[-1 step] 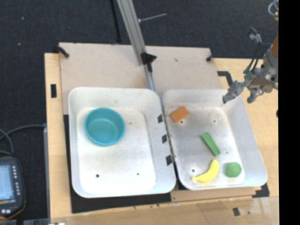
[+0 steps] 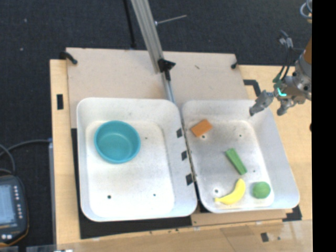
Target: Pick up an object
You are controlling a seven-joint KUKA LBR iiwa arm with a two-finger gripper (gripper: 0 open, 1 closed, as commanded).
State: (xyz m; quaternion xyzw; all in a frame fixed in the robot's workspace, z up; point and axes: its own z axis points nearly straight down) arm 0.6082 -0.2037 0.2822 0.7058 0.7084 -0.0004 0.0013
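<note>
Gripper [image 2: 273, 104] high at the far right corner of the right bin [image 2: 220, 107], over its rim, fingers [image 2: 261, 103] spread apart with nothing between them. Well apart from every object.

Four candidates in the right bin: orange block [image 2: 201, 128] near the far left corner, green stick [image 2: 235, 161] in the middle, lying aslant, banana [image 2: 232, 193] and green ball [image 2: 261, 190] side by side along the near wall. Blue bowl [image 2: 117, 141] alone in the left bin [image 2: 84, 109], farthest from the gripper.

Step in hand, by the look of it: choosing a target and lining up above it; no descent begun.

To do it well:
- Prefer the green stick or the orange block. Both lie free of the walls and of other things, with room for a finger on either side.
- For the stick, turn the wrist so as to close across the narrow width, not along the length.
- For the block, close on two flat opposite faces.
- Avoid the ball: probably rolls away from a slightly off-centre pinch, and sits close to the near wall.
- Treat the banana with care: curved, near the wall, near the ball, likely to twist out.
- Centre over the target first, then go straight down, keeping the fingers wide until level with it.
- Close only once both fingers flank the thing, then lift straight up.
</note>
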